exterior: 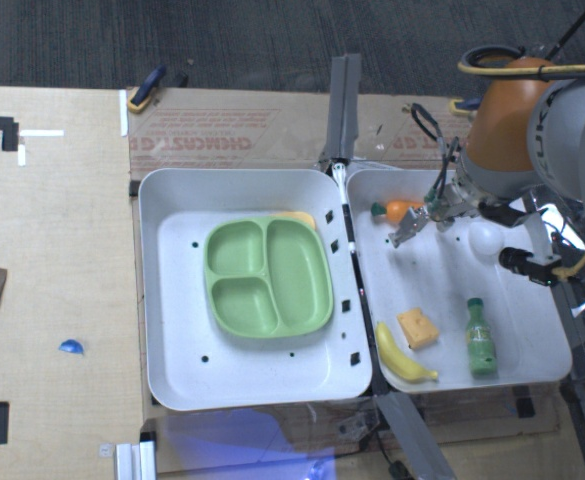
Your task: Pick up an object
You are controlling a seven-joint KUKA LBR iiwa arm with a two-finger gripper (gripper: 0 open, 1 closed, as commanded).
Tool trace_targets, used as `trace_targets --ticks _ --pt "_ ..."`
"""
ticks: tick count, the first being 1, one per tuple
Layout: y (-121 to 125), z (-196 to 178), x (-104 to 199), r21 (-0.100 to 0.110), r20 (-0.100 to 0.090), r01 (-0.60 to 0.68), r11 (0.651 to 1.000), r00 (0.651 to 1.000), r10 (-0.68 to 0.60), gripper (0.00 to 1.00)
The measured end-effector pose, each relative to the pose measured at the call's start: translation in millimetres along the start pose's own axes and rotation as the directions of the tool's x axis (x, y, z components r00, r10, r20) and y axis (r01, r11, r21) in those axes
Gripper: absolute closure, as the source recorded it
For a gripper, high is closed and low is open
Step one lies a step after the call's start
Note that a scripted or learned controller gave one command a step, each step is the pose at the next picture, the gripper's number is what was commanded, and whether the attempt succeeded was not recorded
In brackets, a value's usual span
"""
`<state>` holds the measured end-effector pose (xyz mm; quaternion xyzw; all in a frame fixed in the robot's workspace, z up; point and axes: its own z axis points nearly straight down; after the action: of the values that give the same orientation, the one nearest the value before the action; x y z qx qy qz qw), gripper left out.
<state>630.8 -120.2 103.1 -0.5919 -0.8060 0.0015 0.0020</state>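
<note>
Nothing is being lifted yet — the claw (409, 230) is hanging low in the right bin (532, 373), apparently empty, just beside the orange carrot (402, 209); how far it gapes I cannot tell.

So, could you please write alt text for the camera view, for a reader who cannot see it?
A grey robot arm reaches from the right, its gripper low in the right bin beside an orange carrot. That bin also holds a banana, a tan food block and a green bottle; the left bin holds a green divided plate.
</note>
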Motion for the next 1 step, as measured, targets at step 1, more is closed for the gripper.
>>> trace_targets --ticks 1 --pt "-129.1 14.7 -7.9 -0.002 0.001 0.143 0.990 0.990 -0.143 0.00"
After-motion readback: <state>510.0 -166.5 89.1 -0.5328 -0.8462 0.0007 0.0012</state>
